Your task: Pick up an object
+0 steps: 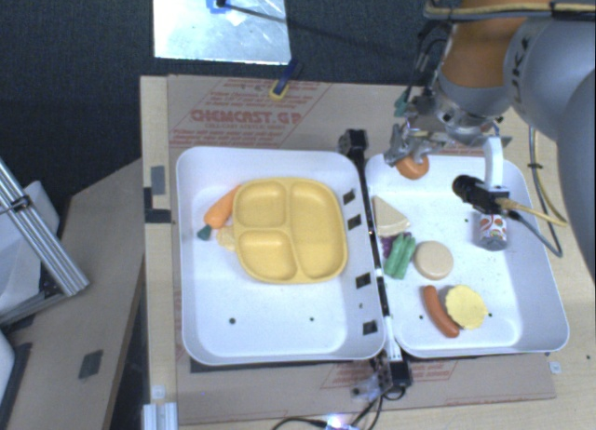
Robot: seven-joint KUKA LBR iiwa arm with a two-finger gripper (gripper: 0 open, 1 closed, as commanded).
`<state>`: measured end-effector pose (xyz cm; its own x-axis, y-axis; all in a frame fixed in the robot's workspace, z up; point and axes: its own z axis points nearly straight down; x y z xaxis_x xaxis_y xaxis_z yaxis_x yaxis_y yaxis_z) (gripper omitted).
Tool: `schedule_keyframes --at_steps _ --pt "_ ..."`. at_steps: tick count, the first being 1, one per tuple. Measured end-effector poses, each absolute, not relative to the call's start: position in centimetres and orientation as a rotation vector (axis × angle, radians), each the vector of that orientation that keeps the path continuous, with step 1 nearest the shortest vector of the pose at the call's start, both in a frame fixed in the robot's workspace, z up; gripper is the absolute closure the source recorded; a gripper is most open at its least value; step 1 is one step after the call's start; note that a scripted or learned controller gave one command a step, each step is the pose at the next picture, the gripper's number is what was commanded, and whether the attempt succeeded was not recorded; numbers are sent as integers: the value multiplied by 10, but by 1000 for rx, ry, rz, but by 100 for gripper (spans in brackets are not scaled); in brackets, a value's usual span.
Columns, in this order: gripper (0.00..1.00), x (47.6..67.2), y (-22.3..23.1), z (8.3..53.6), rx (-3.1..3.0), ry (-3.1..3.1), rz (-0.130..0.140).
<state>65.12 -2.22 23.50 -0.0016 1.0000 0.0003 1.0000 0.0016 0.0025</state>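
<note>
Camera view, contents as seen.

1. My fingers (411,151): at the 11 o'clock corner of the right shallow white plastic bin (545,312), pointing down, parted a little, gripping nothing.
2. Round orange toy piece (413,168): on the right bin's floor at the same 11 o'clock corner, right at my fingertips. I cannot tell whether they touch it.
3. Pale wedge-shaped toy sandwich (389,216): at 9 o'clock in the right bin, against the wall.
4. Green ribbed toy vegetable (401,256): at 6 o'clock from the wedge, just beside it.
5. Tan round flat disc (433,260): at 3 o'clock from the green vegetable, just beside it.
6. Red-orange toy sausage (440,312) and yellow round disc (465,307): at 6 o'clock in the right bin, touching each other.
7. Small printed can (492,231): at 3 o'clock in the right bin.
8. Left shallow white plastic bin (279,340): holds a yellow three-compartment plastic tray (284,231) at its centre.
9. Orange toy carrot (221,207): at 9 o'clock from the tray, touching its rim.
</note>
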Motion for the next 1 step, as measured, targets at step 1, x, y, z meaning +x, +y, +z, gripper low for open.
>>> schedule_keyframes --at_steps 1 --pt "100 653 -21 215 2219 2223 0"
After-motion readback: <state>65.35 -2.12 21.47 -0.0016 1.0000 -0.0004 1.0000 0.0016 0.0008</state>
